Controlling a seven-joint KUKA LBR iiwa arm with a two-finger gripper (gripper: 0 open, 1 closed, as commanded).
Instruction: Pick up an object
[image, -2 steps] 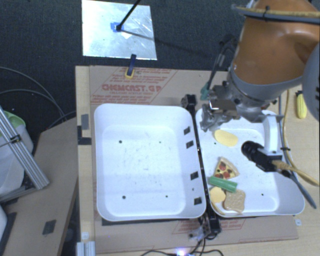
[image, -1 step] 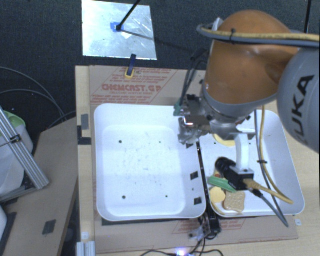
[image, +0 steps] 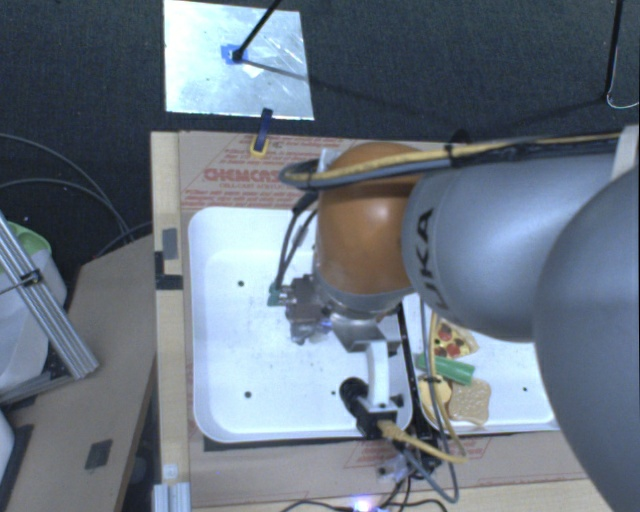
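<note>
Grey arm (image: 520, 250) fills the right of the frame, closest to us, reaching in toward centre. Its orange band (image: 365, 220) sits at centre, above the wrist (image: 345, 305). The wrist hangs over the right part of the left bin (image: 230, 300). We cannot tell whether the jaws are open or closed, and we see nothing held. The left bin's white floor shows a few small dark specks. Candidate objects all lie in the right bin (image: 515, 400), in the strip visible at lower right of centre, just beside the arm. We note a red-and-yellow piece (image: 452, 343) uppermost there. A green block (image: 452, 370) lies just below it, tilted. A tan rough-looking piece (image: 470, 402) lies below that, near the bin's lower rim. A yellow curved item (image: 432, 395) is at their left, partly hidden by cables, so we can't make out its shape fully. Both bins rest on a cardboard sheet (image: 230, 172) with red print, on the desk (image: 110, 380). At upper left of centre we mark a silvery sheet (image: 238, 60) with a small blue bit (image: 232, 54) on it. A small blue-and-yellow item (image: 262, 133) sits at the cardboard's top edge. A metal rail (image: 45, 310) leans at far left.
</note>
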